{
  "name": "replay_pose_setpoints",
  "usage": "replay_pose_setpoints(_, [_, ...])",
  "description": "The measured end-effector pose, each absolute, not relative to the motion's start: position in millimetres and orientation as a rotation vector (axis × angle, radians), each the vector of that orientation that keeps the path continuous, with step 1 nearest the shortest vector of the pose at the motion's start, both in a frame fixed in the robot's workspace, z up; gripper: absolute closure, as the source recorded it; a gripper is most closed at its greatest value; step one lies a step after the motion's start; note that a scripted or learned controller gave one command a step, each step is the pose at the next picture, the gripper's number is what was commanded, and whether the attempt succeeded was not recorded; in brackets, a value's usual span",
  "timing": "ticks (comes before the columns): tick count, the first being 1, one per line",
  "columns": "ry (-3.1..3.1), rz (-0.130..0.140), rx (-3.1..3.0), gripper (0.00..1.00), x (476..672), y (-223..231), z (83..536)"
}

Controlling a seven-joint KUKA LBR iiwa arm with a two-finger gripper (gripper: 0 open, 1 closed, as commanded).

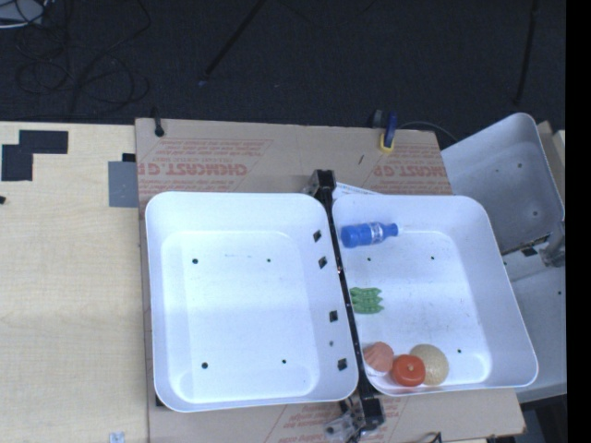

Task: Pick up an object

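The right bin [480,275] holds a blue bottle [367,234] lying on its side near the far left corner. A small green pea pod [366,300] lies by the bin's left wall. At the near left corner sit a pink round piece [378,355], a red tomato-like ball [408,370] and a pale yellow round piece [431,362], all touching or nearly so.
The left bin [240,303] stands beside the right one, joined by a black divider strip [337,284]. Both rest on a cardboard sheet [240,160] on a pale wooden bench. A grey metal plate [508,173] rises at the right.
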State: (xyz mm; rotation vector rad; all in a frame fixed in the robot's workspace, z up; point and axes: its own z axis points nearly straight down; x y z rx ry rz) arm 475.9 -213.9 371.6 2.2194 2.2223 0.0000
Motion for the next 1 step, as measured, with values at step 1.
replay_pose_setpoints(1, [2.224, -0.004, 2.226, 1.00, 475.8, -213.0, 329.4])
